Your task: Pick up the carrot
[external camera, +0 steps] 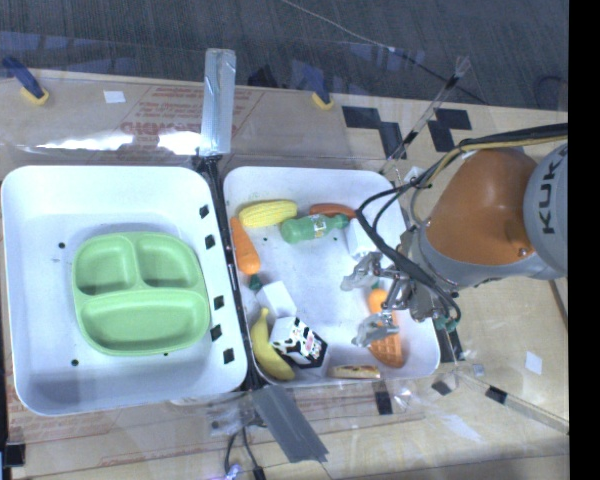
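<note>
In the camera view, the carrot [245, 247] lay against the left wall of the right bin [310, 180], its long axis running nearly top to bottom of the frame, the thick end toward the lower side and the thin end toward the corn [267, 212] above it. The gripper [373, 301] hung well to the right of it, at the bin's lower right, fingers spread apart with nothing between them, perhaps just over an orange toy [385, 349]. The green plate [138, 293] sat in the left bin [40, 193].
</note>
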Controlling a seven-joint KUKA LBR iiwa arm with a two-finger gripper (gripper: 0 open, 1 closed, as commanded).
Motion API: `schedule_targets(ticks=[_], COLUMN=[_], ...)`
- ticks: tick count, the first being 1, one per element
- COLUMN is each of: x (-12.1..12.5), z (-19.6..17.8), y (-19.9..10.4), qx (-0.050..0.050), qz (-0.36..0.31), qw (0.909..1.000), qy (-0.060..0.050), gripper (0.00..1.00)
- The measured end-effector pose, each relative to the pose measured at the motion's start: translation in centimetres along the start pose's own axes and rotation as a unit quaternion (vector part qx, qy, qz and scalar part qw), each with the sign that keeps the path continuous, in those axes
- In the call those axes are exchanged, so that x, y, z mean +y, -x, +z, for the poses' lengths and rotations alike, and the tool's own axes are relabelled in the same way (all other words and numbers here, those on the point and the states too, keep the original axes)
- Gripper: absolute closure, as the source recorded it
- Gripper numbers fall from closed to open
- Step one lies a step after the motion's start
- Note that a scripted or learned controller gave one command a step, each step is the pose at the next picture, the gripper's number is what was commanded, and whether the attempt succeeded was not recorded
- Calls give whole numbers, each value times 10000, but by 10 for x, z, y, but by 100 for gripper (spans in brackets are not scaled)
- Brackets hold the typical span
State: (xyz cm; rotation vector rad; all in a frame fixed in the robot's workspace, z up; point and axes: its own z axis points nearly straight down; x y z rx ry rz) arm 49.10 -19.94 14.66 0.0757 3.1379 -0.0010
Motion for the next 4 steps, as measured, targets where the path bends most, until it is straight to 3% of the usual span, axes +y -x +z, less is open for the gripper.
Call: schedule_targets(ticks=[1, 2, 3, 4], x=[-10, -9, -11, 41], z=[55, 43, 55, -19], y=[24, 26, -13, 30], qx=[15, -11, 18, -7], qz=[310, 269, -1430, 1204], qw=[9995, 9996, 9897, 9927], qy=[2, -4, 10, 4], gripper=[0, 100, 100, 100])
